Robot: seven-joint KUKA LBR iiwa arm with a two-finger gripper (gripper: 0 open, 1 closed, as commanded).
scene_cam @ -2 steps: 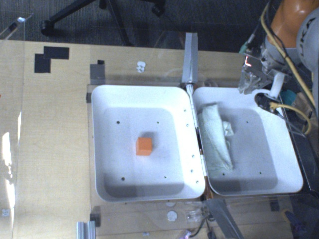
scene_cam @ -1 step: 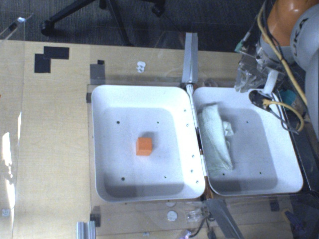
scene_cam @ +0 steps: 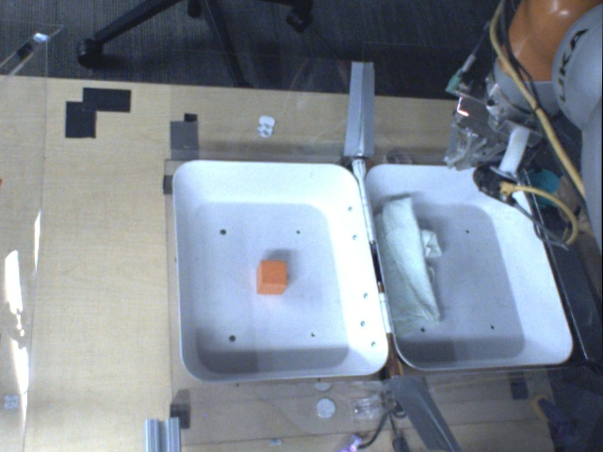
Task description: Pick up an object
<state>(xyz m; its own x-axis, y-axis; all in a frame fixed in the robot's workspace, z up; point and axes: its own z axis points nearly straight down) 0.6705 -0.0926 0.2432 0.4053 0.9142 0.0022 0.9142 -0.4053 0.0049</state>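
A small orange cube [scene_cam: 272,277] lies near the middle of the left white bin [scene_cam: 203,196]. A rolled white cloth [scene_cam: 409,259] rests along the left side of the right bin [scene_cam: 528,290], close to the divider. My gripper [scene_cam: 468,149] hangs at the back right, above the far rim of the right bin, well apart from both the cloth and the cube. Cables and the wrist housing crowd around it.
A grey metal post [scene_cam: 359,111] stands at the back between the two bins. Black tape marks [scene_cam: 94,109] sit on the wooden bench at the far left. An office chair base [scene_cam: 198,8] stands on the floor behind the bench.
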